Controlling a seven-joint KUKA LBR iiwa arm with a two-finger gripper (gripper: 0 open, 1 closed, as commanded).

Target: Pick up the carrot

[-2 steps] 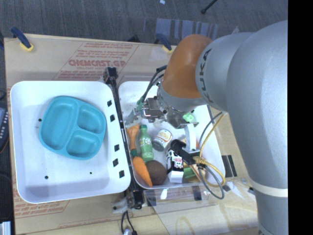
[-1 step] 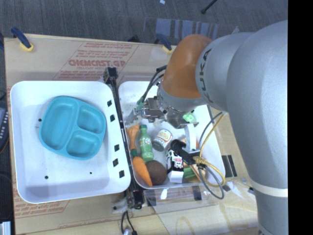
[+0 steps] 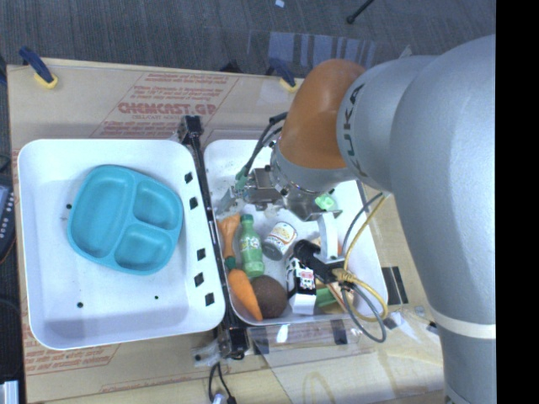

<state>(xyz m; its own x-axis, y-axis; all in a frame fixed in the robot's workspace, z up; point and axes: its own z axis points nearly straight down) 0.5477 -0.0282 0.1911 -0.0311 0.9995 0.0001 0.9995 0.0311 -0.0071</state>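
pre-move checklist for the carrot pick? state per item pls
1. Carrot located: ok, at the right bin's near-left corner.
2. Carrot top exposed: ok, nothing lies over it.
3. Clearance around carrot: not ok, green bottle and brown round object crowd it, and the bin wall is beside it.
4. Gripper over carrot: not ok, it sits farther back in the bin.
5. Finger state: cannot tell.
6. Blue divided plate out of the way: ok, in the left bin.

Dark grey carpet floor (image 3: pixel 168 15), cardboard-topped bench (image 3: pixel 152 108), blue clamps (image 3: pixel 38 67) at its far edge
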